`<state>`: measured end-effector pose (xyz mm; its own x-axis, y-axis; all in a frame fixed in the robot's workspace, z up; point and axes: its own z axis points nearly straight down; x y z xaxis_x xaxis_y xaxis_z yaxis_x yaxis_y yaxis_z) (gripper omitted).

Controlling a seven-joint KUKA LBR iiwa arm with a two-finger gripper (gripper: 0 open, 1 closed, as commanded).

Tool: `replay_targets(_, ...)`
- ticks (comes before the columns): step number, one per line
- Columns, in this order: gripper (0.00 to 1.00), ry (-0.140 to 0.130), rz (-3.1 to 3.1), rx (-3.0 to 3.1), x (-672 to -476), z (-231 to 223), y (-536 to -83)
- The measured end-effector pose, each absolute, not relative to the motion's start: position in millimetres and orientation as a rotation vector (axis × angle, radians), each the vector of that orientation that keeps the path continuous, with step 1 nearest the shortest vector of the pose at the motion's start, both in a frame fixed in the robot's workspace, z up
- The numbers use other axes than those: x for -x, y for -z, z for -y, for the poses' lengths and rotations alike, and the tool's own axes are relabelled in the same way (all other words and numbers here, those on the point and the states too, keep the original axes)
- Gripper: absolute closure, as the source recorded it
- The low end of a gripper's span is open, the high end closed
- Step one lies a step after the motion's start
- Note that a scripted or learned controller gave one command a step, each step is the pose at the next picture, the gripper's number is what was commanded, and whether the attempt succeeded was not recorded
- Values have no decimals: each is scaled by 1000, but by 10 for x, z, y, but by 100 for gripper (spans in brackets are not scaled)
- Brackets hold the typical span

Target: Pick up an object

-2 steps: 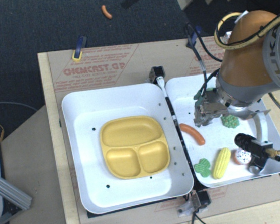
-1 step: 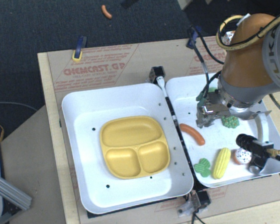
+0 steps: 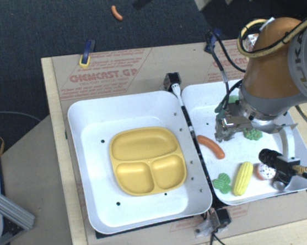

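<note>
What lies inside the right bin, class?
A sausage, corn, a green piece and a die lie in the right bin. The arm covers the rest.

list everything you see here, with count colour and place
bins: 2, white, side by side on the bench
divided plate: 1, yellow, three compartments, middle of the left bin
toy sausage: 1, orange-red, left part of the right bin
toy corn cob: 1, yellow, front of the right bin
green toy vegetable: 1, front of the right bin, just left of the corn
green toy piece: 1, right bin, partly under the arm
white speckled toy: 1, right of the corn, too small to identify
small orange item: 1, on the dark floor behind the bench
arm: 1, grey and orange, over the right bin
gripper: 1, low over the right bin, near the sausage
</note>
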<state>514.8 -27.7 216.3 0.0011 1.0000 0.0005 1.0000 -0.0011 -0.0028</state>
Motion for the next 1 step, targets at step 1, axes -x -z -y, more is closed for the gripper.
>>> replay_targets(1, 100, 2, 2224, 2219, -5125, 112, -2242)
